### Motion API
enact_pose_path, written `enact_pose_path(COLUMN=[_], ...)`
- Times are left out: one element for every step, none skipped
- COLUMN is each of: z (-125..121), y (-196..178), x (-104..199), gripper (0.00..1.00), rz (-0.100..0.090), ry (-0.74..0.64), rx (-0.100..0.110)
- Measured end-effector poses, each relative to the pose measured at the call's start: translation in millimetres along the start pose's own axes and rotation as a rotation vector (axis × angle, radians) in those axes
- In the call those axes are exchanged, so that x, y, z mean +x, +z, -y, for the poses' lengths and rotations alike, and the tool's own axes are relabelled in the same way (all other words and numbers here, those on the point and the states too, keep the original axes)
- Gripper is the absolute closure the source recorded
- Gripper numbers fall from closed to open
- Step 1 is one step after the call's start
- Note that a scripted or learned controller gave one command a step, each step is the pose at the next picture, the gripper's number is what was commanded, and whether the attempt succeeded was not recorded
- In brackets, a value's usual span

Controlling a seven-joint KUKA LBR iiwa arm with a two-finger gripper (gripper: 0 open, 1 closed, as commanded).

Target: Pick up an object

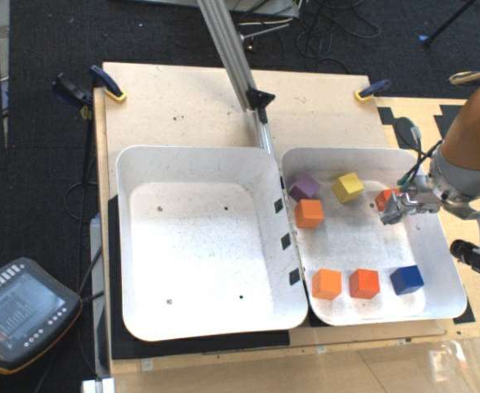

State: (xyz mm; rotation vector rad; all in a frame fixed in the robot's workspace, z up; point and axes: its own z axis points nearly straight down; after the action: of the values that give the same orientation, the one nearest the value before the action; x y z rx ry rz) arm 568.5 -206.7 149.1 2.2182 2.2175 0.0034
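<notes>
White plastic bins sit side by side on the bench, and all the blocks are in the right bin (449, 289). The left bin (142, 170) has nothing but specks.

The gripper (394, 205) is down by the right bin's right wall, sitting right on a small red-orange block (382, 198). Only a sliver of the block peeks out on the left of the metal. Honestly can't tell if the hand is clamped on it or just hovering over it, too much gets hidden by the wrist, so I wouldn't call it a grab.

The other blocks are scattered loosely: a purple block (305, 187) and an orange block (309, 214) just beside each other near the divider, a yellow block (348, 187) toward the far side, then a near row of another orange cube (327, 284), a red cube (364, 284) and a blue cube (406, 280). They're spaced apart enough that the fingers can drop around one, which is probably the point.

My guess is the red-orange one got picked because it's closest to the arm's side. Being near the wall could make it awkward though.
</notes>
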Motion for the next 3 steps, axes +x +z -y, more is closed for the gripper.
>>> enact_pose_path(z=[5,4,7], y=[-45,-72,-80], x=[-1,-1,43], gripper=[1.00,1.00,1.00], rz=[0.000,0.000,-0.003], ry=[-0.001,-0.002,-0.007], rx=[0.000,0.000,0.004])
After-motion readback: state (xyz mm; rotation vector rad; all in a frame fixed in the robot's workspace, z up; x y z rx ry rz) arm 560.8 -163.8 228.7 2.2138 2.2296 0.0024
